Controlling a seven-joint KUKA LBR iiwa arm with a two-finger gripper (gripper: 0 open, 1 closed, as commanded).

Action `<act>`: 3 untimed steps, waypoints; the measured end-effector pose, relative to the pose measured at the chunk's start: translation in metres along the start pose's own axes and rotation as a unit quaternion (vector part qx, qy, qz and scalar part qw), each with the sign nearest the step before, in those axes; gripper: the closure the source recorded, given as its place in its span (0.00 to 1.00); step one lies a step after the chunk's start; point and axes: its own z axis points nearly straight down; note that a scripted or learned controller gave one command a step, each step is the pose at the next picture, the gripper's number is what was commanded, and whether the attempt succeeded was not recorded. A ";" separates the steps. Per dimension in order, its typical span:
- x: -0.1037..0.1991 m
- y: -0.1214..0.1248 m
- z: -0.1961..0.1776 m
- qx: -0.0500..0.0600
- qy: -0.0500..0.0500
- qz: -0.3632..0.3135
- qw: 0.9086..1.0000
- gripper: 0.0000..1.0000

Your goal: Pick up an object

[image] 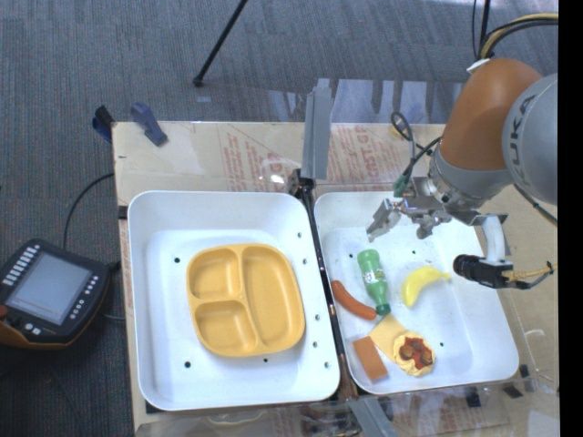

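Gripper (401, 218) of mine hangs with fingers spread and nothing between them, above the far part of the right bin (474, 360).

Working near to far: closest to the camera lie the pizza slice (407, 346) and an orange block (369, 360), touching each other; then the sausage (352, 300), the green bottle (372, 279) and the banana (421, 283), all low and loose on the bin floor. I judge the bottle the best target: it lies just below my fingers with room on both sides, so I should descend, straddle its body across the width and close before lifting. The left bin (155, 244) holds a yellow tray (244, 299). Farthest off, red print on the board reads reversed, perhaps "BOTTOM", and my arm (537, 144) shows "KU".
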 end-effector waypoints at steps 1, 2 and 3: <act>-0.011 0.022 0.113 -0.001 0.000 -0.045 0.999 0.00; -0.012 0.022 0.106 0.000 0.001 -0.043 0.999 1.00; -0.014 0.036 0.062 -0.003 0.000 0.081 0.997 1.00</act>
